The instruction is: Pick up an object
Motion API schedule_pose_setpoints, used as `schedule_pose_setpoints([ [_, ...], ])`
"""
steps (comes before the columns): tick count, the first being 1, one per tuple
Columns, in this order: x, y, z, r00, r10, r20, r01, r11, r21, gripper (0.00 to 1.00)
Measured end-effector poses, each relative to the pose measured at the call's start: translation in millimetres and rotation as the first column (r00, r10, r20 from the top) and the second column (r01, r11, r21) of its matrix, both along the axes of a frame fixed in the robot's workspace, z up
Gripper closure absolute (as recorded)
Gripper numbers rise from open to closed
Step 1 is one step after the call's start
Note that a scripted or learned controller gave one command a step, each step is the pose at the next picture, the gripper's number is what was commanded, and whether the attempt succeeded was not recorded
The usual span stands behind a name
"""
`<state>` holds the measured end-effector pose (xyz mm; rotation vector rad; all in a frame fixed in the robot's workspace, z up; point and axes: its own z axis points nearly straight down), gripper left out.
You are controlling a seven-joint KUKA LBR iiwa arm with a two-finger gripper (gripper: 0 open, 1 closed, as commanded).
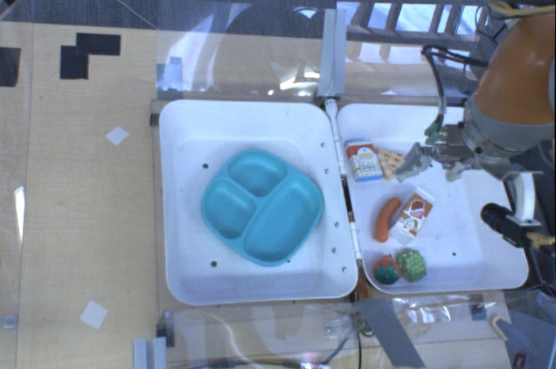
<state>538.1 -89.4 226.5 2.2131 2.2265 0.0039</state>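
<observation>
The arm's grey metal pincer [434,157] hangs over the upper middle of the right-hand shallow white bin [486,267], its two fingers spread apart with nothing between them. Just beside its left fingertip lies a tan cracker-shaped piece [390,162], touching a small white carton with a red and blue label [364,161] at the bin's upper left. Below the pincer sits a small white box with a red and brown print [413,215], and right beside that an orange-red toy sausage [387,220]. Near the bin's lower edge rest a green knobbly toy vegetable [412,265] and a smaller red and green toy [386,271]. The left-hand shallow white bin [187,272] holds a turquoise plastic plate with three compartments [262,206]. Both bins stand on the pale wooden bench [78,211]
</observation>
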Motion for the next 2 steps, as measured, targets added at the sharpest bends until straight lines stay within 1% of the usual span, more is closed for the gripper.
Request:
schedule_pose_setpoints([
  [1,1.6,0.7,11.3,1.0,0.003,0.005,-0.003,1.0,0.0,1.0],
  [2,1.6,0.6,11.3,1.0,0.003,0.004,-0.003,1.0,0.0,0.0],
])
